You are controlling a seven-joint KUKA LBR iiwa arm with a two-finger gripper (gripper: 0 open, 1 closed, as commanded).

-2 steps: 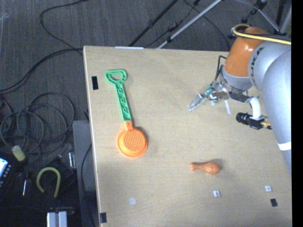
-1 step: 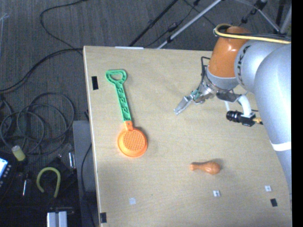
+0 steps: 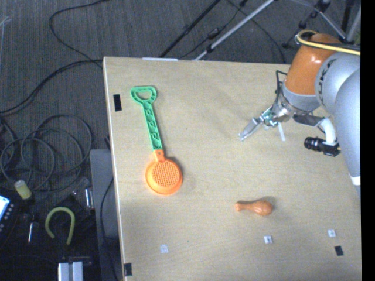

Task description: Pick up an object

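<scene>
A skimmer spoon with a green handle (image 3: 151,119) and a round orange mesh head (image 3: 164,176) lies on the left part of the light wooden bench (image 3: 211,98). A small orange drumstick-shaped toy (image 3: 255,206) lies lower down, right of the middle. My gripper (image 3: 262,136) hangs at the upper right, under the orange band of the arm (image 3: 307,69). Its two thin fingers are spread open with nothing between them. It is well above and slightly right of the orange toy, and far right of the spoon.
Small black and white markers dot the bench at the left edge (image 3: 117,102) and the lower right (image 3: 338,250). A black cylinder (image 3: 321,145) juts from the arm. Cables (image 3: 47,145) lie on the dark floor left of the bench, and stand legs (image 3: 246,16) cross above it.
</scene>
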